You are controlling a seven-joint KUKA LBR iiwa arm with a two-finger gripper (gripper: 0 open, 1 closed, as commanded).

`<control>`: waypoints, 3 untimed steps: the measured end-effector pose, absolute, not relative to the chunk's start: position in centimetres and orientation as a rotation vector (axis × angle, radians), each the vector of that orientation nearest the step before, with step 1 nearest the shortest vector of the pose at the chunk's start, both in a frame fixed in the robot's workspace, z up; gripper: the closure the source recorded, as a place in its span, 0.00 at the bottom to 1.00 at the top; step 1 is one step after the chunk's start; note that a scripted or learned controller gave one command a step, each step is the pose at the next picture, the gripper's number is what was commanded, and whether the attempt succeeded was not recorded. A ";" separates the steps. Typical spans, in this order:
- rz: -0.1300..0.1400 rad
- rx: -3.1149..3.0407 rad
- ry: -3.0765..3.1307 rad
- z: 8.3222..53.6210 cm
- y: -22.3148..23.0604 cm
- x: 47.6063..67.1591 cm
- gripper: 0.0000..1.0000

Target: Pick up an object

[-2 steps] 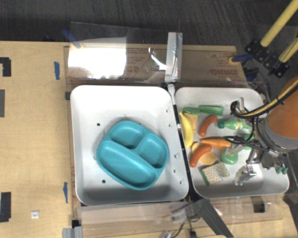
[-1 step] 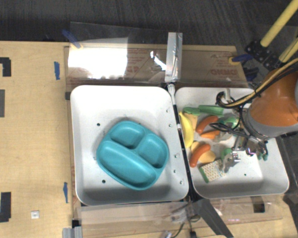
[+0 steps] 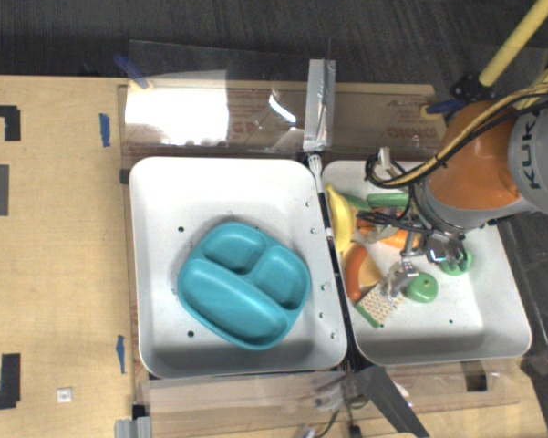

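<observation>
In the camera view, you see the arm (image 3: 479, 167) reaching in from the right edge over the right bin (image 3: 492, 331), with the gripper (image 3: 403, 276) low among a cluster of small toy foods at that bin's left-centre. You cannot tell from this angle how the gripper is set or whether it has anything. The clutter lies against the bin's left wall: a banana (image 3: 340, 222) at upper left of the cluster, an orange wedge (image 3: 357, 267) below it, a speckled cracker (image 3: 376, 307) lower still, and a green disc (image 3: 423, 288) just right of the gripper. The banana looks the easiest pick: its long axis runs roughly top to bottom in the frame, parallel to the wall, slightly curved. You should judge it light, stiff and smooth, likely plastic, so somewhat slippery; take it across its middle, fingers closing left to right, though the wall leaves little room. The left bin (image 3: 155, 190) holds a teal divided tray (image 3: 244, 284), centre-left of frame, lying diagonally, too broad for a pinch except at its rim.
</observation>
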State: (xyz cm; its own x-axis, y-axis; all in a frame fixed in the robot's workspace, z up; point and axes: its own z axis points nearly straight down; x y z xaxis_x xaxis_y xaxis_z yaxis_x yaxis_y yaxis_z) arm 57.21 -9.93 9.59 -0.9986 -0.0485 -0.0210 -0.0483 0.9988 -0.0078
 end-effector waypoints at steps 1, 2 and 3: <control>-0.012 -0.080 3.114 10.8 -9.8 57.4 1.00; 0.001 -0.127 3.124 19.1 -4.9 65.3 1.00; 0.000 0.293 3.113 29.3 -8.8 66.9 1.00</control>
